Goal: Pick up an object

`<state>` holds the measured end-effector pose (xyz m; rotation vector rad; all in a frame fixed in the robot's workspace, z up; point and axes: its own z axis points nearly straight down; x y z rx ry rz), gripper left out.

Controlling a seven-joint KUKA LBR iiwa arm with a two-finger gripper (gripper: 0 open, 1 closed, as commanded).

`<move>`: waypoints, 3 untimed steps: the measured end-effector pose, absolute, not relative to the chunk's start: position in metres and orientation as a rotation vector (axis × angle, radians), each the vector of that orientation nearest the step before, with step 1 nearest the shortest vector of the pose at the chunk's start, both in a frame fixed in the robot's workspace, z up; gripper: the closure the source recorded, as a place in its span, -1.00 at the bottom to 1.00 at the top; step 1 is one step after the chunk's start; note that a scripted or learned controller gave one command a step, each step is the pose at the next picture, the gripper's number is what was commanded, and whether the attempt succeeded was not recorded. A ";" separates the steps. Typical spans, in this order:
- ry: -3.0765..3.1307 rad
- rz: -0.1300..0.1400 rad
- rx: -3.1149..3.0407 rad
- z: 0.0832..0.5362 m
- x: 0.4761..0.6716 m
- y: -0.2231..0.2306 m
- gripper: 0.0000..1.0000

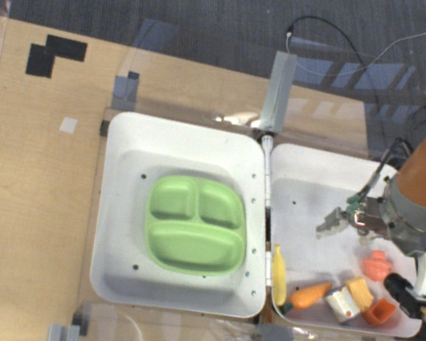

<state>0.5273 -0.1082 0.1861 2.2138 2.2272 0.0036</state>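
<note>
Here we count five toys below claw (334,221): banana (278,276), carrot (310,296), pink lump (376,265), block (350,300), orange cup (381,312). Claw open, holds nothing. One green tray (196,225) far left.

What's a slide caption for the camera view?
Pincer above right white bin of toy food; green divided plastic plate in left white bin.
</note>
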 end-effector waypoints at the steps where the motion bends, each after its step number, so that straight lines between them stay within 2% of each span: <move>1: 2.227 0.004 2.214 0.186 0.527 -0.108 -1.00; 2: 2.190 0.016 2.235 0.090 0.492 -0.100 -1.00; 3: 2.391 0.013 2.016 0.090 0.492 -0.156 -1.00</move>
